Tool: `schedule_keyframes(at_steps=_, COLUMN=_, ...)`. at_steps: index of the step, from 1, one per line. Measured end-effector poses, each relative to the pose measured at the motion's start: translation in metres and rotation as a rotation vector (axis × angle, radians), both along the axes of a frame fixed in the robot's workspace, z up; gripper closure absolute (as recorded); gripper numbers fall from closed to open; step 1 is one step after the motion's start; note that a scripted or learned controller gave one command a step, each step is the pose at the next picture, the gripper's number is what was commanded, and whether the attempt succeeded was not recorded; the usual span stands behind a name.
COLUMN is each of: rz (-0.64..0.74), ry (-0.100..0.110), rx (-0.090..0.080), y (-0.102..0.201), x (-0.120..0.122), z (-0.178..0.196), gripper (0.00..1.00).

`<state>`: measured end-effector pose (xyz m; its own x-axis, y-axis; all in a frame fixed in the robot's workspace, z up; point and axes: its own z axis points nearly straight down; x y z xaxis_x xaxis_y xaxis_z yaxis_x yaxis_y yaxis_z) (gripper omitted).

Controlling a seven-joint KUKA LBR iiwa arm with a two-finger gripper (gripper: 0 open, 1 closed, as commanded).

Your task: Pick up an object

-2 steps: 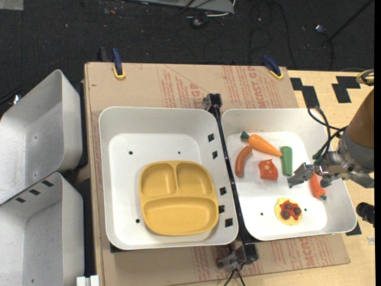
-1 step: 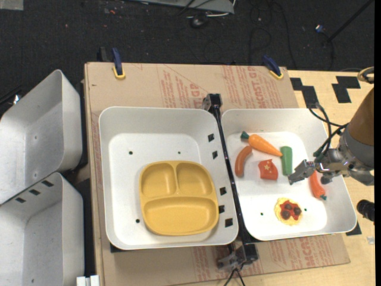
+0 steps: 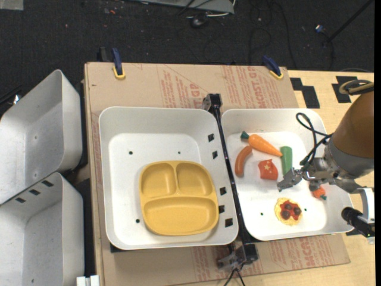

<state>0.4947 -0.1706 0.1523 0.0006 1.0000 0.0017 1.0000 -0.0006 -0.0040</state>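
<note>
The pincer [image 3: 290, 179] hangs low over the right bin [image 3: 315, 222], its dark fingers pointing toward the divider, and whether they are spread or clenched cannot be told from this angle; nothing shows between them. The candidate objects all lie in that bin, and the red piece [image 3: 268, 169] serves as the landmark. The sausage [image 3: 241, 159] lies just beside it toward the divider, the carrot [image 3: 264, 144] lies behind it, and the green piece [image 3: 287, 158] stands just beside it on the arm's side. The small pizza [image 3: 290, 211] sits in front of it, nearer the bin's front wall. A small orange bit [image 3: 319, 190] lies beyond the pincer from it, close under the wrist.

The likely trouble is crowding. The red piece, the green piece and the sausage sit so near one another that a descending finger may land on a neighbour and shove it aside, or close on two things at once. The rounded carrot and sausage could also roll out of a squeeze. The flat pizza offers little edge to catch.

The left bin [image 3: 113, 159] holds a yellow divided tray [image 3: 177, 198].

Faint red printing runs across the cardboard [image 3: 172, 82] on the desk, but it reads reversed and is too blurred to make out.
</note>
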Motion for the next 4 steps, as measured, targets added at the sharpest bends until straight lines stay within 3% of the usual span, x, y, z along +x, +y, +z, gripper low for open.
schedule_keyframes(at_steps=1, rz=-0.001, ry=0.001, rx=0.000, y=0.001, x=-0.001, z=-0.054, gripper=0.00)
schedule_keyframes(at_steps=2, rz=-0.002, ry=-0.004, rx=-0.002, y=0.001, x=0.000, z=-0.041, gripper=1.00)
schedule_keyframes(at_steps=4, rz=0.003, ry=-0.010, rx=-0.005, y=-0.015, x=-0.001, z=0.074, gripper=1.00)
